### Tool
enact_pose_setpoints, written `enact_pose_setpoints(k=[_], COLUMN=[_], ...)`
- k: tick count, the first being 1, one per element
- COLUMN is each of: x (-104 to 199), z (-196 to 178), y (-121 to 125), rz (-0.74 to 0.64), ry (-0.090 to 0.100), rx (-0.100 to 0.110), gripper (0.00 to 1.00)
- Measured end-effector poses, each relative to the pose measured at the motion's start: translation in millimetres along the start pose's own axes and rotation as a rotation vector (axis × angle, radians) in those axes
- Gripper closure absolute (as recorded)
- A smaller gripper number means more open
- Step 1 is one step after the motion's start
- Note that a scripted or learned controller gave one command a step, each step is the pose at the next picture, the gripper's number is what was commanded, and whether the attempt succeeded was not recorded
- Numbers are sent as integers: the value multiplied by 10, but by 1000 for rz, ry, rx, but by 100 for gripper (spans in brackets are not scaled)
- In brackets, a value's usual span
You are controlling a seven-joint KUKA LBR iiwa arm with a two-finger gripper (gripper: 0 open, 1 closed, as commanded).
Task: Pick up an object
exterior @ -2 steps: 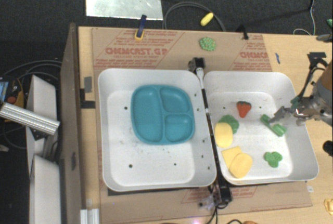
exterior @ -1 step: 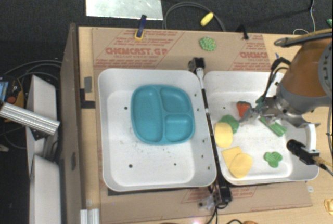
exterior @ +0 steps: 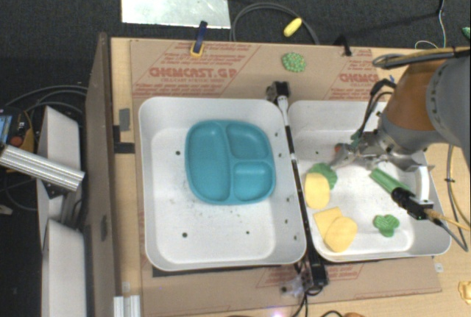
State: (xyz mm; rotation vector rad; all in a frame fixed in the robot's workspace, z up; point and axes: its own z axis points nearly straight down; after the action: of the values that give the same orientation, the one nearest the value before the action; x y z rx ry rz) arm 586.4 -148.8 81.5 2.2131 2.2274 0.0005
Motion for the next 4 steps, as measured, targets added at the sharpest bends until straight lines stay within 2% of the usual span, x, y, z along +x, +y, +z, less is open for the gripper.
enact_pose_setpoints(k=[1, 2, 4], x=[30, 210, 524], z=[-38, -29, -30], y=[171, 186, -122], rz=[0, -1, 0], ry=[1, 1, 1], rx=[-3, -1, 1], gripper=[0, 0, 0])
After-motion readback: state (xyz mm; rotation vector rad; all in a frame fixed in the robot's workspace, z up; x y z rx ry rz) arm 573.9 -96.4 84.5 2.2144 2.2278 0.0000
